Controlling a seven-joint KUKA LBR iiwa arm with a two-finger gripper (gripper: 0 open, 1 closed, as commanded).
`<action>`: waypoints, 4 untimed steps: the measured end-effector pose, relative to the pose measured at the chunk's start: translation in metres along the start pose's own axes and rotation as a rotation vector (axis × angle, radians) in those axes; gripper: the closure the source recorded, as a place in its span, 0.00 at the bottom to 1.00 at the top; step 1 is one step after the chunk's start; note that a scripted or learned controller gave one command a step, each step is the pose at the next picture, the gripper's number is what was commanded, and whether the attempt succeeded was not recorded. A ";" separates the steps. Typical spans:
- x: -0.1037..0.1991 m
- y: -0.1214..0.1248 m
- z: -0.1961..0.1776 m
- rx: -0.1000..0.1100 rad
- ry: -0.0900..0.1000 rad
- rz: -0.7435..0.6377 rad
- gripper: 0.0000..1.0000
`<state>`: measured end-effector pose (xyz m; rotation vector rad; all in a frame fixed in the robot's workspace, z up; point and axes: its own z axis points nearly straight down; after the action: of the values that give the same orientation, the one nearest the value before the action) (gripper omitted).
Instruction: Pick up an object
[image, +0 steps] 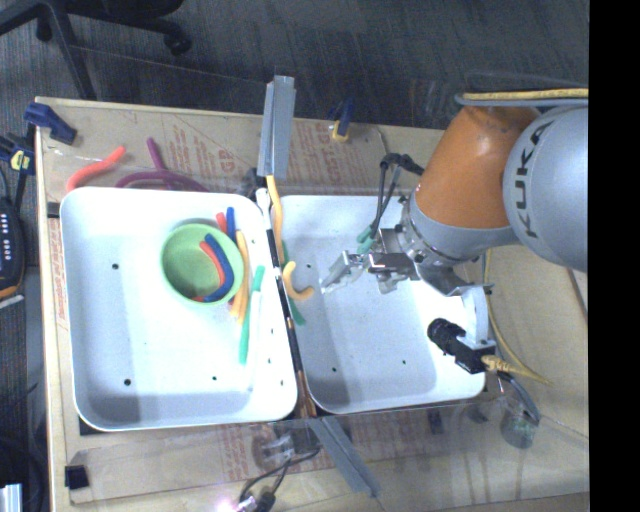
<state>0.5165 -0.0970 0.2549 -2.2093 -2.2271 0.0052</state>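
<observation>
While the bench (180, 447) carries both bins edge to edge, the arm (500, 170) reaches in from 3 o'clock and covers the 1–3 o'clock part of the right bin (380, 370).

Left bin (120, 350): green bowl (190, 265) upright, at about 1 o'clock from the bin's centre. A curved red piece (214, 257) and a blue piece (230, 222) lie in the bowl. An orange stick (240, 280) runs along the bowl's 3 o'clock rim. A green stick (247, 322) lies on the bin floor at the bowl's 4 o'clock, near the bin's 3 o'clock wall.

Right bin: the gripper (330, 277) sits over the 10 o'clock area and points toward 9 o'clock. Cannot tell how far it is open, or whether it has hold of anything. Nearest pickable thing is a yellow hook (293, 286), lying against the bin's 9 o'clock wall, just beside the gripper at its 9 o'clock. Can't tell if the two touch.

Outside the bins, on the bench at the left bin's 12 o'clock: a purple tube (150, 180) and an orange piece (97, 166), close together.
</observation>
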 end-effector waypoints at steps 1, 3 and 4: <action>0.044 0.114 0.064 -0.001 -0.001 -0.097 0.00; 0.025 0.101 0.063 -0.003 -0.002 -0.045 0.00; 0.008 0.093 0.099 -0.032 -0.008 -0.094 0.00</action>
<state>0.6087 -0.0879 0.1552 -2.1208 -2.3495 -0.0219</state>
